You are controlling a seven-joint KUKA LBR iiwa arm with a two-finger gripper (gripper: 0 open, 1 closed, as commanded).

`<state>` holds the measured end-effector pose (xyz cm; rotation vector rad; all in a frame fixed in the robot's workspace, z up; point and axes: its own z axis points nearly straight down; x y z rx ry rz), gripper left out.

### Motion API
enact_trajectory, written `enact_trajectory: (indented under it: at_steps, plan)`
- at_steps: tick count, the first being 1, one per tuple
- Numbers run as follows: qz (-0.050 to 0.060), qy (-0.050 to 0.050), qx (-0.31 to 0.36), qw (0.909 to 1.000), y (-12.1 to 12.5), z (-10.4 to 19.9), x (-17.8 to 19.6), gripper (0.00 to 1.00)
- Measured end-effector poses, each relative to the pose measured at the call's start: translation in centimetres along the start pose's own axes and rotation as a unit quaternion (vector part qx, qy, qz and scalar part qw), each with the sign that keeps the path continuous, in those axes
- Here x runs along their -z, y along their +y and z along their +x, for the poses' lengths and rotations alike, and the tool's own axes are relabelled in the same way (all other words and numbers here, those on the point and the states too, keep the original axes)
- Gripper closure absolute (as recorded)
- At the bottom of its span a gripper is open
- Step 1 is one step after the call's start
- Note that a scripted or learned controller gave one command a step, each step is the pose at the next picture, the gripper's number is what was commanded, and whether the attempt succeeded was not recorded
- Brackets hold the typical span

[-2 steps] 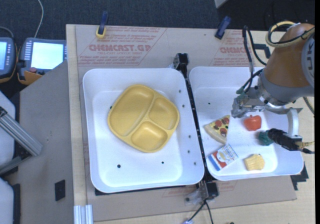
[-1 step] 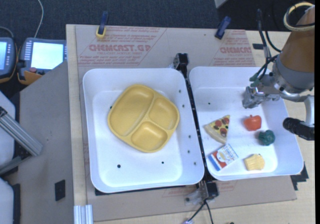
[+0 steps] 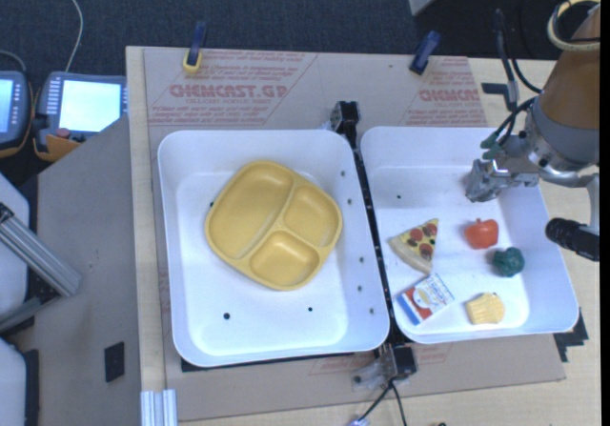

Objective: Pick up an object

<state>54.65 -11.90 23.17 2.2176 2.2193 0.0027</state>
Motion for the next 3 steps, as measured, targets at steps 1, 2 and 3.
enact_trajectory:
  at_steps: [1, 2, 3]
  plan:
    - [0.001, 0.002, 0.003, 1.0000, -0.1, 5.7, 0.9, 1.00]
    - [0.004, 0.003, 0.003, 1.0000, -1.3, 11.4, -0.1, 1.00]
    - [0.003, 0.002, 0.003, 1.0000, -0.8, 16.7, -1.0, 1.00]
